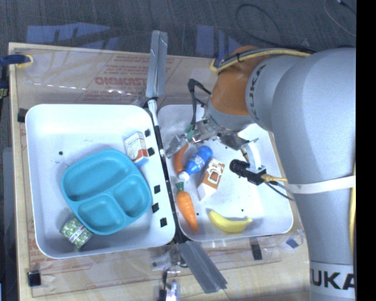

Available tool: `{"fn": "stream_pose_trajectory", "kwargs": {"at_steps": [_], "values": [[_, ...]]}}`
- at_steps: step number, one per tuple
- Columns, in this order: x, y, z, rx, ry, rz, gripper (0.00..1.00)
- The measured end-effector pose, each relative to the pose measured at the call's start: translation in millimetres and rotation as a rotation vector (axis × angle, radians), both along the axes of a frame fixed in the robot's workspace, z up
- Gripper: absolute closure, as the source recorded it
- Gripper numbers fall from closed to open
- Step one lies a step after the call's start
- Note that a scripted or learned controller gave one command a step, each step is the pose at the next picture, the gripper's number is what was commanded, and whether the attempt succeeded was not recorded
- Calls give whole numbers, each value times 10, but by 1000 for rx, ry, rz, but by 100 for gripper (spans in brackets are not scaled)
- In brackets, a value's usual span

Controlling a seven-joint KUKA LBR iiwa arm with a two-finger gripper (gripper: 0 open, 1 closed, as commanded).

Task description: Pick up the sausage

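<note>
The sausage [179,158] is a short orange-brown piece lying at the left side of the right bin [272,215], close to the divider. My gripper [182,143] hangs right over its upper end, reaching in from the grey arm with the orange band [229,96]. The gripper's body hides part of the sausage. I cannot make out whether it touches the sausage.
A blue bottle [197,160], a small carton [212,175], a carrot [187,209] and a banana [229,221] crowd the right bin around the sausage. The left bin [44,130] holds a blue divided plate [105,191], a small box [136,147] and a green can [75,231].
</note>
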State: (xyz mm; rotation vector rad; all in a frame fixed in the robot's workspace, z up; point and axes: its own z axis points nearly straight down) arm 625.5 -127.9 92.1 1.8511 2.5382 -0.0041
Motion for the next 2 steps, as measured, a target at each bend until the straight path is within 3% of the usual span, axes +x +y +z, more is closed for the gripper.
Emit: {"fn": "stream_pose_trajectory", "kwargs": {"at_steps": [1,2], "values": [[7,2,104,0,-1,3,100],[170,662,1354,2,-1,-13,100]]}}
